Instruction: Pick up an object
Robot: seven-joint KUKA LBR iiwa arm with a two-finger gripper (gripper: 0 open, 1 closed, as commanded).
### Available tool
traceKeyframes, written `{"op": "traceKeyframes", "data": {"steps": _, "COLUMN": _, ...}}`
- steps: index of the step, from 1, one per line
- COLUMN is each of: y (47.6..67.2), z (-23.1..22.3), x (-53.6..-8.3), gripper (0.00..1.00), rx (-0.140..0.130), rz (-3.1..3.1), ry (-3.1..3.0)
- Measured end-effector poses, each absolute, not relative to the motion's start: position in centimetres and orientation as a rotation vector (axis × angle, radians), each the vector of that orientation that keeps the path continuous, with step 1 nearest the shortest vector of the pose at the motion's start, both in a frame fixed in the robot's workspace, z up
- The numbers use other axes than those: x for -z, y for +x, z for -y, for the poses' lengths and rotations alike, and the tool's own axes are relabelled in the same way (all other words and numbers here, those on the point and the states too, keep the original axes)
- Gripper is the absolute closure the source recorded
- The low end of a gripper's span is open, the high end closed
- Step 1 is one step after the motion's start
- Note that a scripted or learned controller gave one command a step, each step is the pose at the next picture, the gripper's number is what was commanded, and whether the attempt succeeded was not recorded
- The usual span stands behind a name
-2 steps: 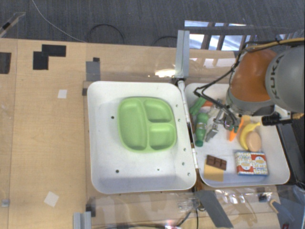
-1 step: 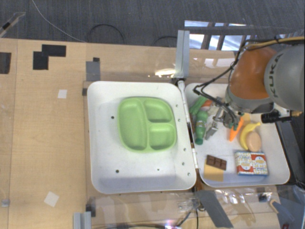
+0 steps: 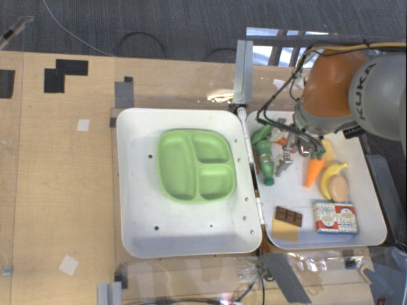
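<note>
Hanging low over the right bin (image 3: 372,230), the gripper (image 3: 287,159) sits near the green bottle (image 3: 264,165) and carrot (image 3: 313,171), presumably lining up a pick. Whether it is open or closed cannot be told. A green tray (image 3: 194,165) occupies the left bin (image 3: 137,234), keeping it a separate drop area.

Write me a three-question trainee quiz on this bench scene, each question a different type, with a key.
1. True or false: the green divided plate lies in the left bin.
2. Multiple choice: what lies right beside the carrot in the right bin? A) a banana B) a spoon C) a cup
3. Fill in: the chocolate-topped block sits just left of the small printed ____.

Key: 1 true; 2 A; 3 box.
</note>
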State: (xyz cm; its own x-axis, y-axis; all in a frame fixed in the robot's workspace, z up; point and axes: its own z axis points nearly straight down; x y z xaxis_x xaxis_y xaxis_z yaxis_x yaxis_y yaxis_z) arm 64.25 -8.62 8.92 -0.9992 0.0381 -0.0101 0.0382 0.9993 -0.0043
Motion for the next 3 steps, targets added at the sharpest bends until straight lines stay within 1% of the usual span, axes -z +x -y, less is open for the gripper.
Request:
{"op": "traceKeyframes", "data": {"steps": 1, "y": 64.7, "z": 8.7, "x": -10.5, "gripper": 1.0, "rx": 0.012, "rz": -3.113, "ry": 0.057}}
{"op": "traceKeyframes", "data": {"steps": 2, "y": 63.5, "z": 11.3, "x": -16.7, "gripper": 1.0, "rx": 0.006, "rz": -3.076, "ry": -0.562}}
{"op": "traceKeyframes", "data": {"steps": 3, "y": 63.5, "z": 11.2, "x": -16.5, "gripper": 0.0, "rx": 0.002, "rz": -3.078, "ry": -0.564}}
